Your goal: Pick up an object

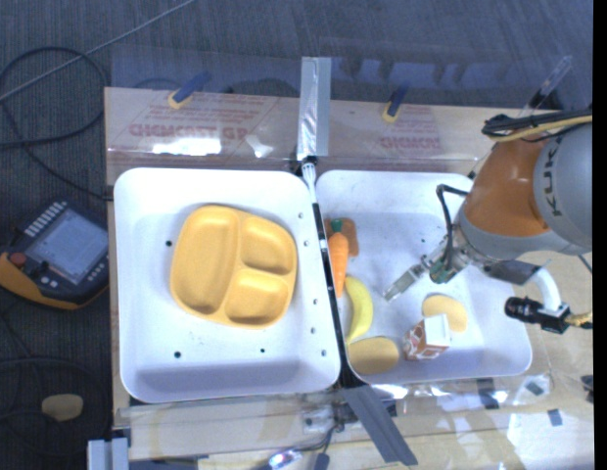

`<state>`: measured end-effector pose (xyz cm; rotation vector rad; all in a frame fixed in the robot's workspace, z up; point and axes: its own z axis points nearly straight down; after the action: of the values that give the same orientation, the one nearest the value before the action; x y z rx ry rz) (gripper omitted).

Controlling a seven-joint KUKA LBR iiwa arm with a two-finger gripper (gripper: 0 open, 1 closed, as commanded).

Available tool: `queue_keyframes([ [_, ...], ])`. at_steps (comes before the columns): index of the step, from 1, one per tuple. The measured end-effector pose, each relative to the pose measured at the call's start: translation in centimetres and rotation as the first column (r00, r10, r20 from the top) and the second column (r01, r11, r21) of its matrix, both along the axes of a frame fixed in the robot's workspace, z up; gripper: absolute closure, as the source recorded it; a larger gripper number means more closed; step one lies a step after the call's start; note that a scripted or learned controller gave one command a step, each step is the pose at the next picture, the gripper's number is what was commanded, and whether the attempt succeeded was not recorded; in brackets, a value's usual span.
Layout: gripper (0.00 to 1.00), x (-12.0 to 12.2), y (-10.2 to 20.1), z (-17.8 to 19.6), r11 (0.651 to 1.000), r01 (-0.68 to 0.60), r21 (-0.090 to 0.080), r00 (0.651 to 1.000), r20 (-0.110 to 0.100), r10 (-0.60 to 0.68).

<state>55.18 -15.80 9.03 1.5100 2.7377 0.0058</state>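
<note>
We see the arm point(524, 194) reaching in from the desk's right edge over the right bin point(499, 360), with its jaws point(421, 274) low above the bin floor near the bin's middle. One silver finger point(403, 282) slants out toward the bin's left wall; the other is bunched under the wrist, so we cannot tell how far the jaws stand apart. Nothing shows between them.

The objects lie apart from the jaws. A carrot point(339, 253) rests along the right bin's left wall, with a banana point(359, 306) just below it against the same wall. A yellow potato-like piece point(374, 354) sits in the bin's near-left corner. Beside it, toward the near edge, stands a small carton point(429, 339), and an apple-slice shape point(446, 310) touches its top.

In the left bin point(147, 360) a yellow divided tray point(233, 264) lies in the middle.

On the floor off the desk's left edge rests a control pendant point(51, 253).
</note>
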Motion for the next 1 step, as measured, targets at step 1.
queue_keyframes([
  [1, 1.0, 0.11, 0.21, 0.99, 1.0, 0.0, 0.005, 1.0, 0.001, 0.0],
])
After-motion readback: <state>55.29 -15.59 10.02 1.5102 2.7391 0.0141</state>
